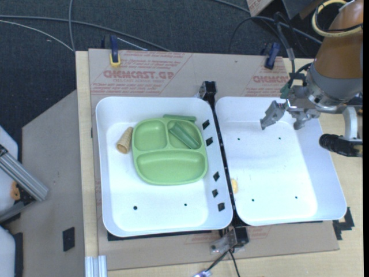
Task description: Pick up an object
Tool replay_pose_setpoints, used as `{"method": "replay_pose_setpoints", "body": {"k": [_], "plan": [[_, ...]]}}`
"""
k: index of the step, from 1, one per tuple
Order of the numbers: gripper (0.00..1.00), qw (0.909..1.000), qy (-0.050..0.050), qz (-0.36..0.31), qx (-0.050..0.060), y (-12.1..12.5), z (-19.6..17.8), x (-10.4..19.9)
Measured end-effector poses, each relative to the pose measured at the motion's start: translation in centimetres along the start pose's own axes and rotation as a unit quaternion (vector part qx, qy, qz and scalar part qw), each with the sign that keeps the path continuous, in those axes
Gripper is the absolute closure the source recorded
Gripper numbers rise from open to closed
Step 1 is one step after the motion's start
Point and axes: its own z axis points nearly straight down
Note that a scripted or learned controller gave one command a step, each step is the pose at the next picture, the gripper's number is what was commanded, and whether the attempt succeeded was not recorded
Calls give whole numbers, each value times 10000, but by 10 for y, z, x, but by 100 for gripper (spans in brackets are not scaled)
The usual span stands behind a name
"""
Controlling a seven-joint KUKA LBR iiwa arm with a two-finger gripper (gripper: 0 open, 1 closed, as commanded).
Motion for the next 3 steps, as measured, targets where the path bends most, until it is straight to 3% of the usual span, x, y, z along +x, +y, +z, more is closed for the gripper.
{"method": "replay_pose_setpoints", "body": {"k": [1,3], "plan": [[0,10000,-8,-13,-60,2,-6,0],[0,10000,-5,-9,-32,8,95,6]]}}
